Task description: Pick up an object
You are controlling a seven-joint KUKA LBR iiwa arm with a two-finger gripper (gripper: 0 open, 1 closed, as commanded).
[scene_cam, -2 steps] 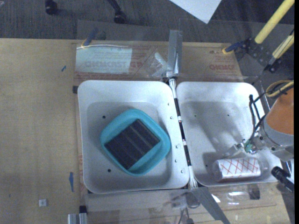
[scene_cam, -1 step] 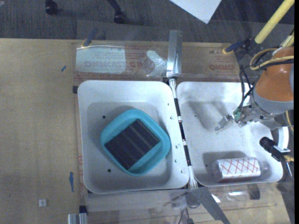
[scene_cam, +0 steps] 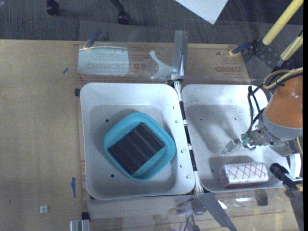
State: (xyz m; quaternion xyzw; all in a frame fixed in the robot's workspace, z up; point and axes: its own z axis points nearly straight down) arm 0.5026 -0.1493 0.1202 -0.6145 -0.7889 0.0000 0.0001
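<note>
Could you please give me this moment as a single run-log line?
gripper: over right bin, holding nothing | white box with red lattice: near edge of right bin, untouched | teal container: left bin | pick: not done

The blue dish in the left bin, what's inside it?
A dark ribbed rectangular block lies inside the blue dish, covering most of its floor. Whatever sits under the block is covered. The left bin holds the dish.

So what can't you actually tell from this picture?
- Gripper: small and blurred in the camera view; open or shut is unclear.
- Arm: cut off by the right edge.
- White box with red crosshatch: any print too small to read.
- Blue container: dark inside, contents unclear.
</note>
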